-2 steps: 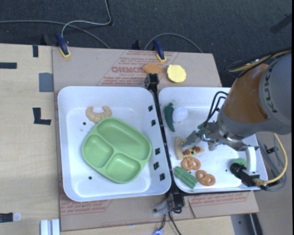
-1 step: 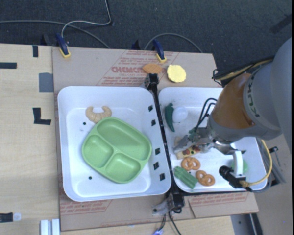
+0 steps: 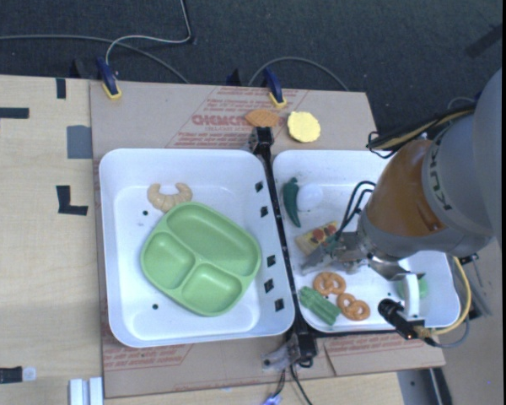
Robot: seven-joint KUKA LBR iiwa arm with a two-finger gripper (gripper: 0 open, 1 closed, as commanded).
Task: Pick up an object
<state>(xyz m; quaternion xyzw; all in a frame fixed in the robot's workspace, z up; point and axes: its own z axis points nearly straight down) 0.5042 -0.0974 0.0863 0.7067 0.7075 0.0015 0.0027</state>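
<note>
The right bin [image 3: 367,163] holds several small items: a dark green pepper [image 3: 291,201], a white round piece [image 3: 310,196], a colourful packet [image 3: 314,237], two orange pretzels [image 3: 329,283] [image 3: 352,307] and a light green vegetable [image 3: 318,305]. My gripper [image 3: 341,251] is low in this bin, right beside the colourful packet and just above the pretzels. The grey wrist and its orange band cover the bin's right half. I see nothing clearly held.
The left bin [image 3: 118,226] carries a green divided plate [image 3: 201,258] and a tan curved pastry [image 3: 169,195]. On the cardboard behind the bins lie a yellow disc [image 3: 304,126] and an orange biscuit [image 3: 264,118]. Blue clamps and cables sit at the back edge.
</note>
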